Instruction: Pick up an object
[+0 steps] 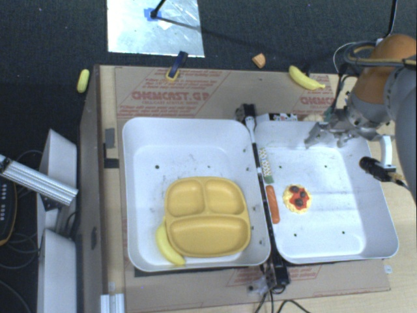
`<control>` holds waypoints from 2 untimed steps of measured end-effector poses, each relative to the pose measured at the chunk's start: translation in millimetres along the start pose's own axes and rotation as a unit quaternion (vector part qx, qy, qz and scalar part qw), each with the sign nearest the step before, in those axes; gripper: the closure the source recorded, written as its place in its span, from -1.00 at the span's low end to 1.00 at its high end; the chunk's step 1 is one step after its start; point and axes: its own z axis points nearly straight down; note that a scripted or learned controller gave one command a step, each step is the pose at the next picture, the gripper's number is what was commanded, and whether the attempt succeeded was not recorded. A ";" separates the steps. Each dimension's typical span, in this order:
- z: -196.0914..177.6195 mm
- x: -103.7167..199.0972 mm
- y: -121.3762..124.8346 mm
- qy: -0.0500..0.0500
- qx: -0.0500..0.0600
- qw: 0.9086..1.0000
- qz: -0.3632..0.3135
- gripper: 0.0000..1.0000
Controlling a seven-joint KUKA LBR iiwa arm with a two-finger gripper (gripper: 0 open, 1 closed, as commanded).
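Floor: dark carpet, with a shiny sheet lying on it beyond the bench.
Bench: brown printed board carrying both bins; a yellow banana lies at its far edge.
Left bin: yellow divided tray, with a second banana touching its near-left corner.
Right bin: small pizza toy near the middle; orange carrot along the left wall.
End effector: over the right bin's far edge, well apart from the pizza toy; cannot tell how far open, nothing seen in it.
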 end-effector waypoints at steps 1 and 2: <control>-20.9 22.2 -41.4 0.000 0.001 1.000 0.001 -1.00; 1.6 77.7 -89.3 0.001 0.003 1.000 0.001 -1.00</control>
